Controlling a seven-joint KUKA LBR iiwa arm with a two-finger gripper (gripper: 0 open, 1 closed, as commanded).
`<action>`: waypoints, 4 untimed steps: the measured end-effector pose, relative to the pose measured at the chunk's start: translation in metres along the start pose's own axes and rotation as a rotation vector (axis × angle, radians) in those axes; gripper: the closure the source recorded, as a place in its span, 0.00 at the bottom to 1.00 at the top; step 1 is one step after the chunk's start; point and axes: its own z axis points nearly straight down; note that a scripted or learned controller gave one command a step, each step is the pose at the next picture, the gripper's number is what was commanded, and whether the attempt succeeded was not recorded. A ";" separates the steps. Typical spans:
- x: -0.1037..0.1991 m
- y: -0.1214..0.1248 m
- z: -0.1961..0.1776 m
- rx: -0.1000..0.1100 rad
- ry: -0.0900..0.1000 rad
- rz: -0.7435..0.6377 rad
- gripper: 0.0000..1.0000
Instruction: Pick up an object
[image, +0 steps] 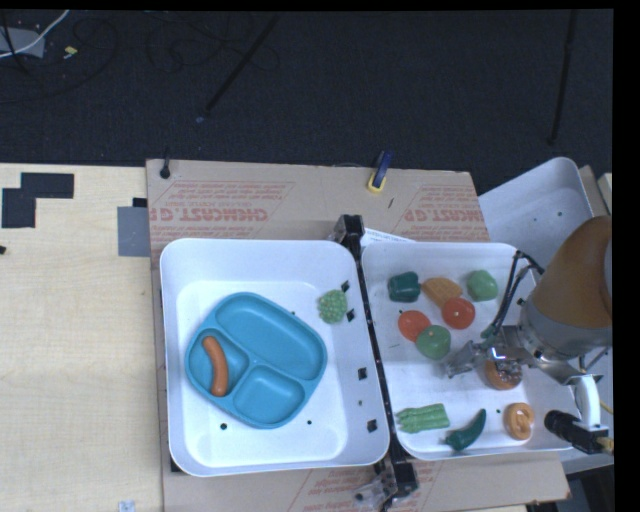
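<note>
The right bin holds several toy foods. A dark green pepper, an orange piece and a light green piece lie along its far side. Two red balls and a green ball sit mid-bin. My gripper hangs low at the bin's right side, just right of the green ball. A brown-orange item lies partly hidden right under it. Near the front lie a ribbed green piece, a dark green chili and an orange ring.
The left bin carries a blue divided plate with an orange sausage in its left compartment. A pale green lump rests by that bin's right wall. The grey and orange arm covers the right bin's right edge.
</note>
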 end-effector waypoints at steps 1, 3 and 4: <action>0.002 0.002 0.016 -0.005 0.000 -0.002 0.00; 0.000 -0.004 -0.050 -0.004 0.000 -0.002 1.00; 0.002 0.000 -0.113 -0.006 -0.001 -0.002 1.00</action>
